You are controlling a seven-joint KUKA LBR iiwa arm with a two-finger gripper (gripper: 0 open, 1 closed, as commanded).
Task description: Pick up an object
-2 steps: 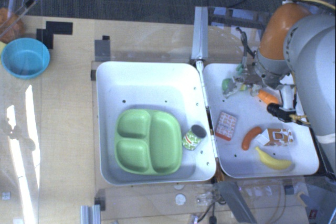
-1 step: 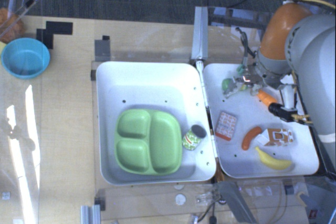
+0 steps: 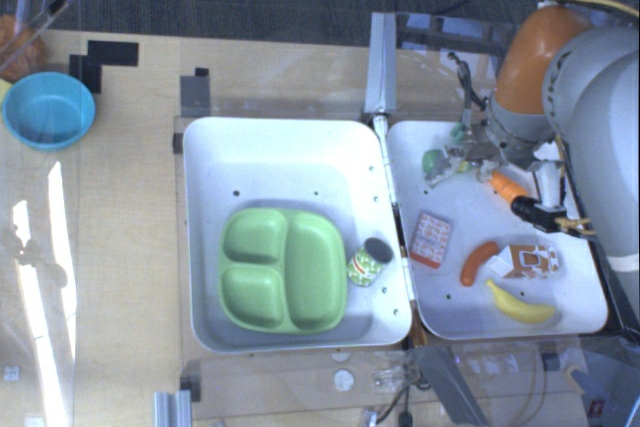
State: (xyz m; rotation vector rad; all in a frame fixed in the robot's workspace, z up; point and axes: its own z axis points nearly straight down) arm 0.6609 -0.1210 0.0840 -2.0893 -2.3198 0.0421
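My gripper (image 3: 462, 151) is low over the far left part of the right bin (image 3: 440, 310). It hangs just beside a small green object (image 3: 434, 160), which lies to its left. Whether they touch is unclear. Elsewhere in this bin lie a pink patterned card box (image 3: 431, 240), a red sausage (image 3: 478, 262), a yellow banana (image 3: 519, 304), an orange carrot (image 3: 506, 186) and a brown-and-white packet (image 3: 531, 261). The left bin (image 3: 280, 140) holds a green divided plate (image 3: 284, 267) and a small tipped can (image 3: 367, 264).
The grey arm with its orange band (image 3: 530, 65) covers the right bin's far right corner. A blue bowl (image 3: 48, 110) sits on the bench at far left. A metal divider post (image 3: 380, 65) rises between the bins.
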